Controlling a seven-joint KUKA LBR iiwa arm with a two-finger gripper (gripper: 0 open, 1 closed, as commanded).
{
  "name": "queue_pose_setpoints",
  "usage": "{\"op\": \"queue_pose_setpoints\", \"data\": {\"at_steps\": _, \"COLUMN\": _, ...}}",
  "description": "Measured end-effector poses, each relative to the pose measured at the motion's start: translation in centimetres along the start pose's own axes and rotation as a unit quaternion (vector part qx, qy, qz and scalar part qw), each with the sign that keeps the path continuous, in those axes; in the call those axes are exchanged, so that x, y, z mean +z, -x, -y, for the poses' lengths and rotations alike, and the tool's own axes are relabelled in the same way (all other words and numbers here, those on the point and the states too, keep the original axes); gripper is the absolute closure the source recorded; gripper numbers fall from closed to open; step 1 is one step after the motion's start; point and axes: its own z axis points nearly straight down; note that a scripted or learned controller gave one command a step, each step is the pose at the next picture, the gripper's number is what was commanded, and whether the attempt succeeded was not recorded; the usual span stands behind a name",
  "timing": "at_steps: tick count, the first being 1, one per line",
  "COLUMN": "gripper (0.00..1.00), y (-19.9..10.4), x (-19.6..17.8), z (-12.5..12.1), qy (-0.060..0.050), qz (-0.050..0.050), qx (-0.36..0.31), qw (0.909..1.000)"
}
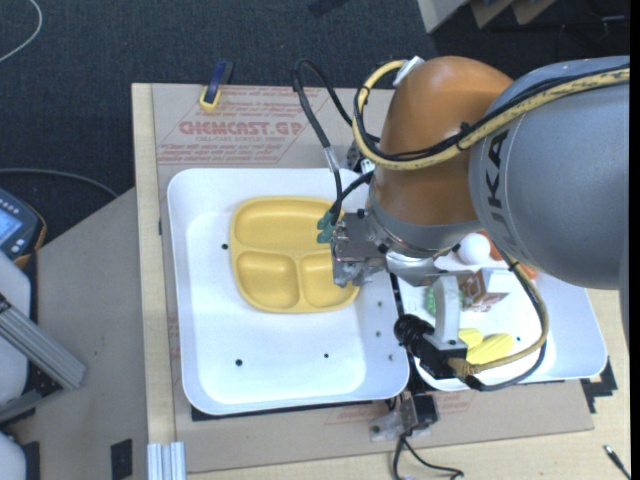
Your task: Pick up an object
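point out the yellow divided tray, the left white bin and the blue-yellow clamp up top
yellow divided tray (275, 226): camera view, large upper compartment
left white bin (280, 363): camera view, bare floor
clamp (214, 85): camera view, its middle

You cannot judge the fingers: the arm's (520, 158) bulky wrist covers them from above, right at the yellow tray's (280, 253) right edge. That same edge of the yellow tray is tucked under the wrist, so its full outline is lost to you. Right of the yellow tray, the arm hides most of the right bin (575, 328); you see just a strip of its floor and scraps of what lies in it: a white ball (473, 249), a yellow piece (490, 348) and a small printed packet (470, 291) whose label is too small to read. The arm itself runs off the picture's right edge. Above the yellow tray, the red lettering on the bench (240, 128) is partly covered by cables.
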Motion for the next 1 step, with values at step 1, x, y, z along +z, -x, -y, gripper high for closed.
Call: {"op": "queue_pose_setpoints", "data": {"at_steps": 1, "gripper": 1.0, "y": 1.0, "x": -1.65, "z": -0.15, "qy": 0.005, "qz": -0.001, "qx": 0.0, "qw": 1.0}}
